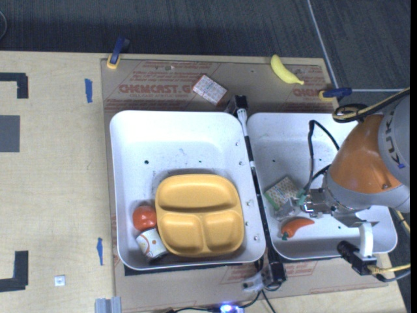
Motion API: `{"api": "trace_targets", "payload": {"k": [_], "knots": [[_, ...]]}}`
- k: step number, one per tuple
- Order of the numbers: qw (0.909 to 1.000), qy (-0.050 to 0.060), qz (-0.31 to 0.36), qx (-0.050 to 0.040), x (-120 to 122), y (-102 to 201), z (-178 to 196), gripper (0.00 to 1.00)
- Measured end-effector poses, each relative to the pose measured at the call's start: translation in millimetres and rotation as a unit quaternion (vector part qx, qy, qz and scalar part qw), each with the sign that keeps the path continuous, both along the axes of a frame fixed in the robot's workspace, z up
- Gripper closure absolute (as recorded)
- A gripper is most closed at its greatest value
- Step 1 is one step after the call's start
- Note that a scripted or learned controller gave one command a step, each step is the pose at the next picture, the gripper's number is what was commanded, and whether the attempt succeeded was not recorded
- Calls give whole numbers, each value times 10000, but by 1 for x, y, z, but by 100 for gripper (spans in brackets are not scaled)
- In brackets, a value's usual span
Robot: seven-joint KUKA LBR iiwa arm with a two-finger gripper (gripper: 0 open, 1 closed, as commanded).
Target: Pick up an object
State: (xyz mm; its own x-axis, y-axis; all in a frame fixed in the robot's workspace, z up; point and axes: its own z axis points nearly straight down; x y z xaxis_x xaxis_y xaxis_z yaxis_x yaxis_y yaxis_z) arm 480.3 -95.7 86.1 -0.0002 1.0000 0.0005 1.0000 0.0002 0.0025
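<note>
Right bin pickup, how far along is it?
Done: the arm has reached into the right bin, its gripper low beside the orange piece and patterned packet. In hand: nothing visibly; both lie on the floor. Left: grasp one and lift it.

From my feed I look down on a pale, wood-toned worktop [52, 194] with black square-bracket marks [16, 85] near its left edge and short blue tape strips [88, 90] beside a brown cardboard sheet [163, 83] printed with red lettering. Blue clamps [117, 51] pin the cardboard at its far corners. Beyond the worktop's far edge I see dark grey carpeted floor [195, 12], crossed by a thin pale line [319, 28] running diagonally at upper right. Lighting is even, with a soft shadow along the floor just past the worktop.
</note>
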Motion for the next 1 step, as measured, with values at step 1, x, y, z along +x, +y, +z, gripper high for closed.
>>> {"api": "trace_targets", "payload": {"k": [1], "knots": [[10000,-21,-3,-3,1,0,10,100]]}}
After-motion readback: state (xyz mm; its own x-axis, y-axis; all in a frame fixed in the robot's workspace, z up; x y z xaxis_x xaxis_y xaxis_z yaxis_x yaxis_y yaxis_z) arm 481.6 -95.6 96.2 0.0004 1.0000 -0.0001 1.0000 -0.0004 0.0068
